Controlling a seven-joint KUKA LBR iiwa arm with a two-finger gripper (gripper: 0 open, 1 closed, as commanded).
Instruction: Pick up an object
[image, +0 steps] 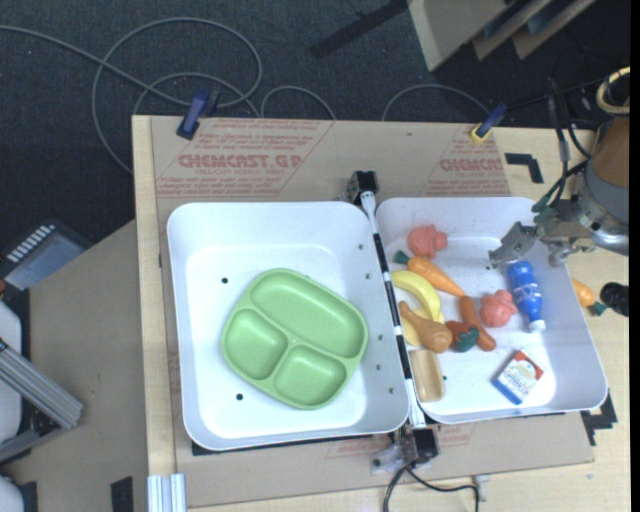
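The right bin (570, 385) holds several toy foods. A blue bottle (524, 291) with a white cap lies near its right side. Left of it are a pink strawberry (497, 308), a carrot (436, 273), a banana (419, 293), a pink piece (427, 240) and a brown drumstick (425, 331). A small red, white and blue carton (518, 377) lies at the front. My gripper (532, 244) hangs over the bin's back right part, just above the bottle's far end. Its fingers are spread and open, with nothing between them.
The left bin (200, 240) holds a green divided plate (293, 338). A tan block (427, 375) lies along the right bin's left wall. A small orange item (583, 292) sits outside the right rim. Clamps and cables lie along the bench's far edge.
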